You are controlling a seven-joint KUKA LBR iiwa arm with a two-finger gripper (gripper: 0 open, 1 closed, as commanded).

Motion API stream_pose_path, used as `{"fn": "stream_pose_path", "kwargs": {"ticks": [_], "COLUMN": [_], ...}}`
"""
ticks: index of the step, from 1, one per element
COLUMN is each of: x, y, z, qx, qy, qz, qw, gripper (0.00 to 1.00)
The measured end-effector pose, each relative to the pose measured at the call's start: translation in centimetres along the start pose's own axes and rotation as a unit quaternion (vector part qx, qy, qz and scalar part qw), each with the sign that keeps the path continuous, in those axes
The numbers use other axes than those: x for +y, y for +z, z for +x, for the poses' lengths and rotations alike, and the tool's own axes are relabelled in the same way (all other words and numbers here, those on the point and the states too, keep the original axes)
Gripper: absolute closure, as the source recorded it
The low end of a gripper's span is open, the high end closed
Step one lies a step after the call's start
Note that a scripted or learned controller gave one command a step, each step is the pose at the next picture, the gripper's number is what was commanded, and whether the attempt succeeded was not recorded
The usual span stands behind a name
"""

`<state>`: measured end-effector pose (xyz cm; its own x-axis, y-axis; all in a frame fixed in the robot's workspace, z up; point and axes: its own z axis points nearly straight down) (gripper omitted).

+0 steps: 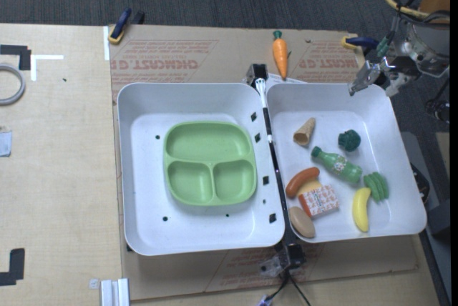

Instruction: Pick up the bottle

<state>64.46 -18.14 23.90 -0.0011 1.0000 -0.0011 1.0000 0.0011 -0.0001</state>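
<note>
The bottle is small and green with a pale label. It lies on its side near the middle of the right bin, cap pointing up-left. My gripper hangs over the bin's far right corner, well up and right of the bottle and apart from it. Its two fingers stand open with nothing between them.
Around the bottle lie a broccoli floret, an ice-cream cone, a sausage, a snack box, a banana, a green vegetable and a bread roll. The left bin holds a green divided plate. A carrot lies behind the bins.
</note>
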Motion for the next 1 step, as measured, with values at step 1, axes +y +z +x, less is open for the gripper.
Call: {"fn": "stream_pose_path", "kwargs": {"ticks": [1], "x": [-2.94], "y": [13.67], "z": [4.05], "qx": [0.000], "qy": [-0.038], "qz": [-0.001], "qw": [0.9993], "gripper": [0.00]}}
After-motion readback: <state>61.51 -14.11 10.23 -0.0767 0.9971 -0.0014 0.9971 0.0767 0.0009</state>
